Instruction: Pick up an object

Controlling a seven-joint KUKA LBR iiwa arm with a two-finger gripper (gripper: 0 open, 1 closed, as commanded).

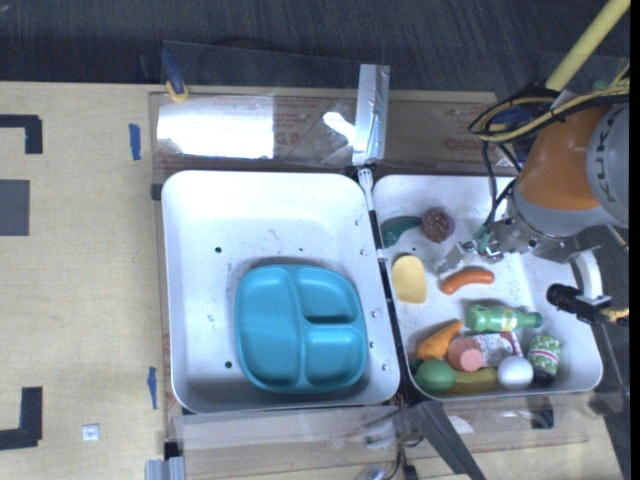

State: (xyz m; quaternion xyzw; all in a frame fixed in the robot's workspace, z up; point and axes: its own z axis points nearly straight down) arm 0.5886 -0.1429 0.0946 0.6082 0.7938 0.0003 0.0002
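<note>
Two white bins sit side by side on the wooden counter [80, 268]. One white bin [200, 218] has a blue tray [298, 326] with three parts in it. The other bin [585, 368] is full of toy food. A yellow toy [409, 279] lies near the wall between the bins. An orange carrot-like toy [466, 280] lies beside it, close under the claw [478, 250]. More toys are piled at the near edge, with a green bottle [503, 319] on top and a white egg [515, 372] below.

The claw hangs low in the toy bin, just above the orange toy. I cannot tell if it is apart or together, and nothing shows between its tips.

I think the orange toy is the best pick. It lies alone, so the claw should come straight down over its middle and squeeze across its thin side.
</note>
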